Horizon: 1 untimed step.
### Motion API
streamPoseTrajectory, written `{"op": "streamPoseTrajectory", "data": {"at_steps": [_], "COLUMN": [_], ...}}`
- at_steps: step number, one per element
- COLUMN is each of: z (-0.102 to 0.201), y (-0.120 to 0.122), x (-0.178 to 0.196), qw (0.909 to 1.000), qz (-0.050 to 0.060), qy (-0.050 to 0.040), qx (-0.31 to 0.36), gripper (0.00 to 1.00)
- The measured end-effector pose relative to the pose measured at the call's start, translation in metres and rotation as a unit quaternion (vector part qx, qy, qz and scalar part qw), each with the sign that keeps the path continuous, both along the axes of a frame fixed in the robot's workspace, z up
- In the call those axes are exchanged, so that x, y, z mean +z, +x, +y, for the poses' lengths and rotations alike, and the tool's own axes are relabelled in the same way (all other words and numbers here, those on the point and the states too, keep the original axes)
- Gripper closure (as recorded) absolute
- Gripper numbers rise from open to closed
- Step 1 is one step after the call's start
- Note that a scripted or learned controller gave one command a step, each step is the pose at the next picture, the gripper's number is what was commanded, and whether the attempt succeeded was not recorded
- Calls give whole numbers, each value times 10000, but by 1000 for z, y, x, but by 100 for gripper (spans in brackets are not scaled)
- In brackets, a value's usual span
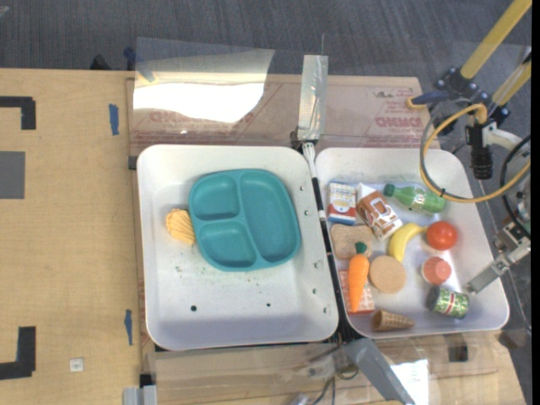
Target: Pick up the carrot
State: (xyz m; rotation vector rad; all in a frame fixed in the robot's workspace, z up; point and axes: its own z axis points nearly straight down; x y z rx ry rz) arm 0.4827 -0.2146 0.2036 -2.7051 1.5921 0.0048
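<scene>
From the camera above the bench, I see the carrot (358,278) lying in the right bin (492,298), against that bin's left wall and toward its near side, its green top pointing far and its orange tip pointing near. A slice of brown bread (344,241) touches its green end, a round tan cookie (388,274) sits just to its right, and an ice cream cone (391,320) lies near its tip. Farther right are a banana (404,240), a tomato (441,235) and a green can (449,302). The left bin (160,302) holds a teal divided plate (245,219) with a shell-shaped pastry (179,224) touching its left edge.

My gripper (488,275) hangs at the right bin's right rim, well apart from the carrot; I cannot tell its state from here.

To do this well, I judge I should travel left over the cookie, line up across the carrot's narrow width at mid-length, and descend straight. The bin wall crowds the left side, so the approach needs care there.
</scene>
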Motion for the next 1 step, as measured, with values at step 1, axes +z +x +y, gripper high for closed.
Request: {"op": "streamPoseTrajectory", "data": {"at_steps": [1], "z": [6], "y": [-4], "x": [-78], "qw": [9909], "qz": [23], "qy": [5], "qx": [-1343], "gripper": [0]}}
